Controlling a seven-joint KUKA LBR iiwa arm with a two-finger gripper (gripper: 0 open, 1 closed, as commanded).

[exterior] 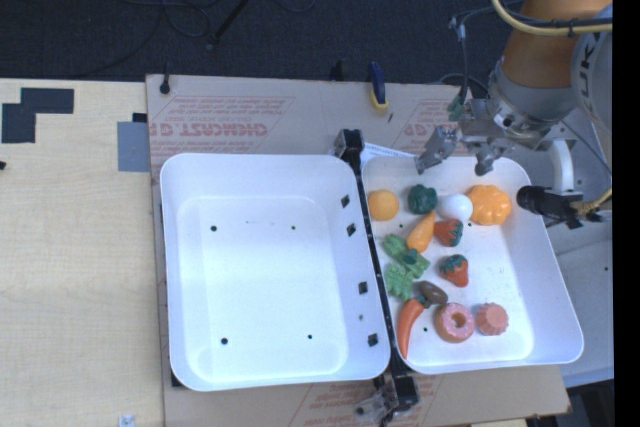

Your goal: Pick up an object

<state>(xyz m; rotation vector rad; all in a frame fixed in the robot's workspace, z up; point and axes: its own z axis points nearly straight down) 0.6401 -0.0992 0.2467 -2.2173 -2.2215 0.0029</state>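
The right bin [545, 315] holds several toy foods. An orange ball [382, 205] lies at its far left, with a dark green broccoli [422, 199], a white egg [457, 206] and an orange pepper [489, 204] in a row beside it. Below them are a small carrot [421, 232], two strawberries [447, 232] [455, 269], green leafy pieces [402, 265], a brown mushroom [431, 293], a long carrot [408, 323], a pink donut [455, 323] and a pink round piece [491, 319]. My gripper [462, 152] hangs open above the bin's far edge, nothing between its fingers.
The left bin [195, 215] lies beside the right one, joined by a black divider with clips [362, 245]. Both rest on a cardboard sheet [250, 115] on the wooden bench. A blue-and-yellow clamp [377, 86] sits at the cardboard's far edge. Cables lie on the dark floor beyond.
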